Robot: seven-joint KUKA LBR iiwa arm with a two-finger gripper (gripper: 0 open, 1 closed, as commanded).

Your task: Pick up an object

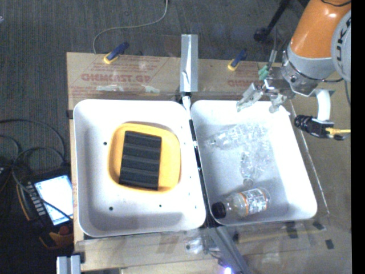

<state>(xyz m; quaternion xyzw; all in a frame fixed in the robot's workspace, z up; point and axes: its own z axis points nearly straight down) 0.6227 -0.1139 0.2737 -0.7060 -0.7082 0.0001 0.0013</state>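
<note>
Well below end effector (263, 100): bottle (242, 203)

Two white bins (85, 153), one yellow-and-black object (144, 157), three clear bottles (242, 203), two clamps (116, 52)

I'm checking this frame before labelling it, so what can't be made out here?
- Camera view: the tool is small and blurred over the right bin's far rim; its grip state is unreadable.
- The clear plastic items blend into the white floor, so their count is unclear.
- The bottle's label is too small to read.
</note>
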